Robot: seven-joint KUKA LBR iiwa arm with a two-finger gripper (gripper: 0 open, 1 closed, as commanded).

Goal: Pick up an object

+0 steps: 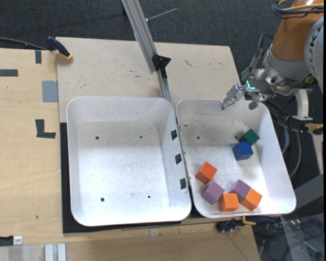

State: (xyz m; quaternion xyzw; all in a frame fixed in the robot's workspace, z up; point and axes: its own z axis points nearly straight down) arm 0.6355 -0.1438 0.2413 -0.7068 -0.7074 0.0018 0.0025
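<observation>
Currently the pincer [240, 95] hangs at the upper right of the frame, above the far rim of the right bin [280, 162]; its two fingers stand apart, with nothing between them. Just below it lie a green block [251, 136] and a blue block [242, 150], touching. Lower down, orange and purple blocks [228, 192] cluster near the front edge. The left bin [73, 145] is beside it on the worktop [98, 64]. I judge the pincer is raised to choose a block.
</observation>
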